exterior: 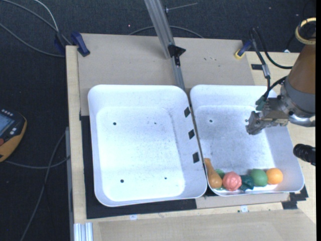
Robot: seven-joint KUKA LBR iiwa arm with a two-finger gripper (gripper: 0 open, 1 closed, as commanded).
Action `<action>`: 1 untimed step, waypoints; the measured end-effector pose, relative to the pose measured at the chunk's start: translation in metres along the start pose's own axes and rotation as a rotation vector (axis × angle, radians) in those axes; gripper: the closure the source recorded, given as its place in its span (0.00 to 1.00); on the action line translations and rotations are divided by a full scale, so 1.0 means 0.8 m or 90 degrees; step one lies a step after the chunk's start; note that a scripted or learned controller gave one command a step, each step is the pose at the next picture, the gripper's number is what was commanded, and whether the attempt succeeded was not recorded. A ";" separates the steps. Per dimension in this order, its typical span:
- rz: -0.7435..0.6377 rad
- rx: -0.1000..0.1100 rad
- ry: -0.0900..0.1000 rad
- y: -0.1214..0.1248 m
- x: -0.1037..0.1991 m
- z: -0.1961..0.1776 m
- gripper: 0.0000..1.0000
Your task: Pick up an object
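Several small toy foods lie in a row along the near edge of the right bin [220,97]: a tan, pear-shaped piece [213,174], a pink ball [231,181], a dark teal piece [247,181], a green ball [259,177] and an orange ball [274,175]. My gripper [253,126] hangs over the right part of that bin, well above and behind the row, touching none of the pieces. Nothing shows between its fingertips.
The left bin [100,102] stands beside the right one, with black clips along their shared wall. A grey metal pole [159,19] slants across the back of the bench. A blue clamp [80,43] and a yellow clamp [244,47] grip the board's back edge.
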State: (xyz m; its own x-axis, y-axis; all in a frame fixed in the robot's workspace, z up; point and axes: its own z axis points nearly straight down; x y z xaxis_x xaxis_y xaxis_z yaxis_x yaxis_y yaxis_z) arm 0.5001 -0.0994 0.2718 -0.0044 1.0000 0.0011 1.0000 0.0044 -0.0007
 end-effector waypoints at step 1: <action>0.000 0.000 0.000 0.006 0.054 0.008 1.00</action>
State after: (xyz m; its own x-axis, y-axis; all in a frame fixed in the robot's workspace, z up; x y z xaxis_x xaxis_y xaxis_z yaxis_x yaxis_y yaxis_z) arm 0.5046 -0.0566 0.2651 -0.0039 1.0000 0.0009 1.0000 0.0039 0.0000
